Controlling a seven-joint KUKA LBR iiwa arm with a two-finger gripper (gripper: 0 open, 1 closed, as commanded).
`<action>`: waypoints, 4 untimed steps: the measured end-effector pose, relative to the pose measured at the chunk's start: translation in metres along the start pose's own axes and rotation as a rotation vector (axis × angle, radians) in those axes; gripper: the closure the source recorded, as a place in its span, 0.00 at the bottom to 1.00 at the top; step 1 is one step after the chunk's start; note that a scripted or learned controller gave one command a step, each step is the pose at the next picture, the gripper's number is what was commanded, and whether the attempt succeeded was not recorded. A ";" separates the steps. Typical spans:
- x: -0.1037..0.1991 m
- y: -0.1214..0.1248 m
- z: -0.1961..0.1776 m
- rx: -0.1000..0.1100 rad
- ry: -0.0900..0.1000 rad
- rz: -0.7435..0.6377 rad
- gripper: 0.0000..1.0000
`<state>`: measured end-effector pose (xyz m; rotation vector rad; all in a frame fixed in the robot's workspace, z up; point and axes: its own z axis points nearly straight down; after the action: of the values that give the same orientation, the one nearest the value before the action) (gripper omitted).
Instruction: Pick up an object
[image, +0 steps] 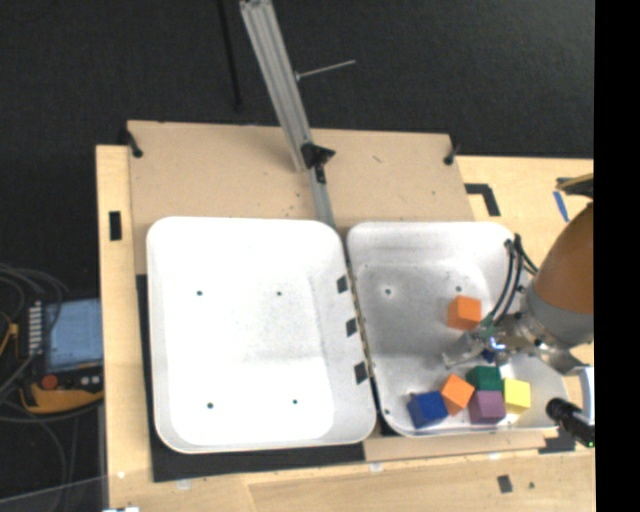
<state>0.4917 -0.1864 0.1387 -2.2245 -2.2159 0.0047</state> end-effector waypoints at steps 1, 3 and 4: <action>-0.001 0.003 0.012 -0.011 -0.001 -0.005 0.00; -0.003 0.005 -0.060 -0.012 -0.002 -0.007 1.00; -0.003 0.007 -0.104 -0.011 -0.001 -0.009 1.00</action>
<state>0.4994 -0.1893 0.2425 -2.2203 -2.2325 -0.0060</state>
